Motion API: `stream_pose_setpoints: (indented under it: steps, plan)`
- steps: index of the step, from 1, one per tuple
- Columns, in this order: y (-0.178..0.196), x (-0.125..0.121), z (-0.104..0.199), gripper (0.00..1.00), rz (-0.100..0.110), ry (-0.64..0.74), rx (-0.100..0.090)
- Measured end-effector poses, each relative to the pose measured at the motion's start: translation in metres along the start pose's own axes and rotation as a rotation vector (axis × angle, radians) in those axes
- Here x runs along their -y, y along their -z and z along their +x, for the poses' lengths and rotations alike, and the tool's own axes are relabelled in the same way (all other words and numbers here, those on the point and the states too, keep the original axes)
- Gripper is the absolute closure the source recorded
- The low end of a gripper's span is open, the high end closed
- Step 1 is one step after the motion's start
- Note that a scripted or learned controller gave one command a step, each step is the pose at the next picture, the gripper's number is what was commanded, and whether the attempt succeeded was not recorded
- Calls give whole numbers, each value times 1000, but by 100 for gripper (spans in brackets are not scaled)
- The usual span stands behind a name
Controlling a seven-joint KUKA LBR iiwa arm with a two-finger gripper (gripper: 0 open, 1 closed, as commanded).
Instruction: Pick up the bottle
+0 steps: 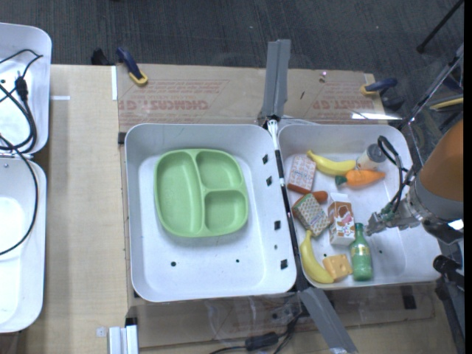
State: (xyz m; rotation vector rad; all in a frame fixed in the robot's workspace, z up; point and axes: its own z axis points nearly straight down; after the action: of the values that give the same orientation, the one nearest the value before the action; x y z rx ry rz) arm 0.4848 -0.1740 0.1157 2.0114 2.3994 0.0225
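Right bin [391, 137], hand [377, 222] beside bottle [361, 253]

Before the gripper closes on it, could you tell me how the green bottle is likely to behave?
The green bottle lies on its side in the right bin, so its round body may roll if nudged. It looks smooth, so possibly slippery. The juice carton and cheese wedge lie close beside it and might shift too.

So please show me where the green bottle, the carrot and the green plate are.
green bottle [361, 259], camera view, on its body.
carrot [363, 177], camera view, on its orange middle.
green plate [200, 192], camera view, on its divider.
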Motion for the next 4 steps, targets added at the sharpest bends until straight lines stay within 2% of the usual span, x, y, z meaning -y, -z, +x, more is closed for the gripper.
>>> stream_pose_setpoints:
  steps: [1,2,3,4]
  plan:
    - [9,-1,0,100,0,-3,0]
    - [9,-1,0,0,1,-3,0]
    - [-11,2,-12,0,-4,374,22]
    - [-22,9,-18,0,13,547,0]
